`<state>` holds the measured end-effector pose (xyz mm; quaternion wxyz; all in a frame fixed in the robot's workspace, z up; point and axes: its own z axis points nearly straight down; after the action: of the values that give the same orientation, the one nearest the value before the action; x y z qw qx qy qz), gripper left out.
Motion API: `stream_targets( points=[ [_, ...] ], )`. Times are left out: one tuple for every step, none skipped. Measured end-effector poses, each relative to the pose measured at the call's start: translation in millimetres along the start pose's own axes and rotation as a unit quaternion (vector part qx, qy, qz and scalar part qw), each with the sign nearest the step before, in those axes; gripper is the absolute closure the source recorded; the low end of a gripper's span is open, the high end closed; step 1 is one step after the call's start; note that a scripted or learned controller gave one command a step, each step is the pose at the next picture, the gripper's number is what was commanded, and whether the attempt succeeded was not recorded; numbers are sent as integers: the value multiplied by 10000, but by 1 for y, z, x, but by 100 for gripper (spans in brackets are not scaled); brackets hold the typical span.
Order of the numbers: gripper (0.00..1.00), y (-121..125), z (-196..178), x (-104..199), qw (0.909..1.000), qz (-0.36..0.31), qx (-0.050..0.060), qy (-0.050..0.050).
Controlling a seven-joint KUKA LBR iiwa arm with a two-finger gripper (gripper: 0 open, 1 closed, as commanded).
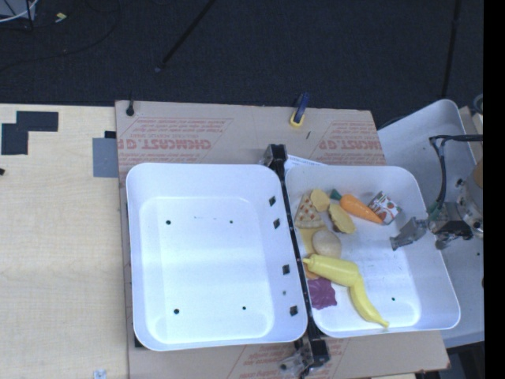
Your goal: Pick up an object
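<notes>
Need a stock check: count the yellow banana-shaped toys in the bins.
2. One banana lies in the right bin beside the divider; the other banana trails from it toward the bin's near edge. The pile may hide others.

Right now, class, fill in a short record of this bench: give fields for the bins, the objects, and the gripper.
left bin: white, shallow
right bin: white, holds toy food
objects: banana, carrot, purple piece, small can
object spread: mostly along the right bin's left side
gripper: over the right bin's right part, apart from the objects, nothing seen between its fingers
</notes>
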<state>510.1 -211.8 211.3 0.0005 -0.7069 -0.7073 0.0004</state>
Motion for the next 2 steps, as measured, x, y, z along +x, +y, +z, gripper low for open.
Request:
stream_targets(
  points=[
    [0,85,130,-1,10000,-9,4,2],
    [0,50,124,70,10000,-13,16,18]
  ],
)
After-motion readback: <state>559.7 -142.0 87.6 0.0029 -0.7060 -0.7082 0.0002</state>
